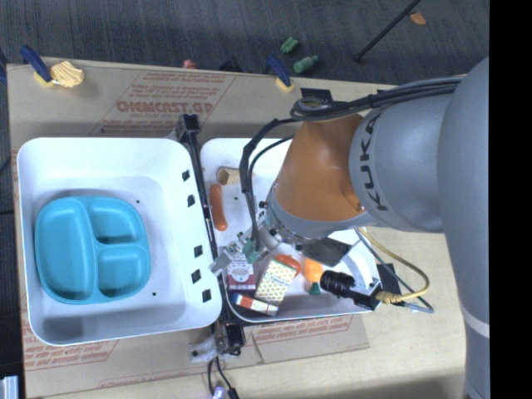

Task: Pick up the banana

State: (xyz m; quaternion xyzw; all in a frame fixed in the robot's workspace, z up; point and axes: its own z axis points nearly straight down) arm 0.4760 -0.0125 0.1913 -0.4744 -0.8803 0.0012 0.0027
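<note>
Banana indistinct among glossy packets (273,282), gripper (248,252) over rounded white bin (231,149)

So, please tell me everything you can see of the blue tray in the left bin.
The blue tray is light blue and looks like plastic, with rounded corners. It has three compartments: one long along its left side and two smaller ones on its right. It lies flat on the floor of the left white bin, toward the bin's left side. Nothing is seen in it.
</note>
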